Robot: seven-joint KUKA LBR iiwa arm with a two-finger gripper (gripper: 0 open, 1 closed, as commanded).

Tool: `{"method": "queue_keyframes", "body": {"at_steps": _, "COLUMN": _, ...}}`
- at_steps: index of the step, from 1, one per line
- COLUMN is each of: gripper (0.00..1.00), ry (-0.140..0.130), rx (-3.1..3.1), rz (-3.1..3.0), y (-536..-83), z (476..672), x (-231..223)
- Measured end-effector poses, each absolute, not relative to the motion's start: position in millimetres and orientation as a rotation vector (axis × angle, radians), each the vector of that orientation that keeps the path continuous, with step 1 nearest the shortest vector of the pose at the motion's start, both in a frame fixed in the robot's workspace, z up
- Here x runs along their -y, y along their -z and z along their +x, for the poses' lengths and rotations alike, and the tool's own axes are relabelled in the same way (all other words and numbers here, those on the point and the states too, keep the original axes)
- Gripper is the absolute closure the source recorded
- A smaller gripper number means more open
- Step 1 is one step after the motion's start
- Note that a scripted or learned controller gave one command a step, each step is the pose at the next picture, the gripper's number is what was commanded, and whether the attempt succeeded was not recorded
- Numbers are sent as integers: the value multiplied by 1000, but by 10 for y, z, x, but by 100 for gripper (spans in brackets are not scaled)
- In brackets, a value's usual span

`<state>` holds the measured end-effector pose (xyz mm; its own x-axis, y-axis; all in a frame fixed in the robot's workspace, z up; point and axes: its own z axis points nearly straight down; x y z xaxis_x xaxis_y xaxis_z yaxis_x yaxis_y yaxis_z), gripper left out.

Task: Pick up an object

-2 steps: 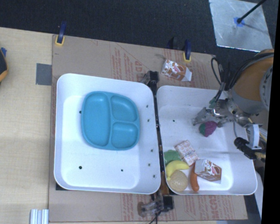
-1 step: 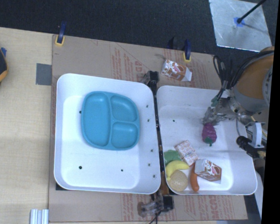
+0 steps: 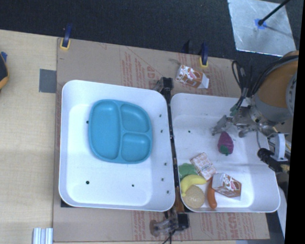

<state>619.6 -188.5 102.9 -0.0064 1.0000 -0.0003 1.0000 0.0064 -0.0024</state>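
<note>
My gripper hangs over the back of the right bin, its two fingers spread open. Just in front of the fingertips a purple eggplant lies on the bin floor, apart from the other items. Nothing sits between the fingers. At the bin's front left is a cluster: a green piece, a yellow fruit, a beige round item, an orange carrot and two snack packets.
The left bin holds a blue divided plate. Another snack packet lies on the cardboard behind the bins. The arm's grey body and orange band come in from the right, with cables beside them.
</note>
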Motion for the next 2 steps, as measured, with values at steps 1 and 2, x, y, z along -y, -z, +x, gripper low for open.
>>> {"method": "queue_keyframes", "body": {"at_steps": 1, "gripper": 0, "ry": -6, "rx": 2223, "rz": -2216, "y": -914, "z": 5837, "x": 1780}}
{"method": "queue_keyframes", "body": {"at_steps": 2, "gripper": 100, "ry": -8, "rx": 2225, "rz": -2214, "y": -1020, "z": 5838, "x": 1793}}
